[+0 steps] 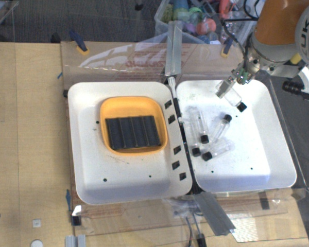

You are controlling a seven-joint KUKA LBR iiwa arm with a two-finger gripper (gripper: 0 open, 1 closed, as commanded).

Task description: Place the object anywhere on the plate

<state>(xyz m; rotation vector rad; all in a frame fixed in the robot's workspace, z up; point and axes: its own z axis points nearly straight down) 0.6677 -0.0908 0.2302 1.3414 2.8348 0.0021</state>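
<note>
While the gripper [224,90] hangs over the far side of the right bin [270,163], a small clear tube [236,99] with a black cap sits just beside its tip. The view is too small to tell if the jaws are spread, pressed together, or pinching that tube. This tube looks like the thing to be moved. A few other tubes [211,135] like it lie in a loose bunch near the middle of the same bin. The orange plate [107,107] waits in the left bin [87,179], well apart from the gripper, and a black block [133,133] with grooves covers most of its middle. To do this step well, the arm should first make sure the tube is truly gripped, around its clear body and not the cap. Then it should lift high enough to pass over the middle ridge [174,138] where the two bins meet. A round tube may roll, so the arm should go low over the plate before letting go. Laying the tube along a groove in the block would likely keep it from rolling off
</note>
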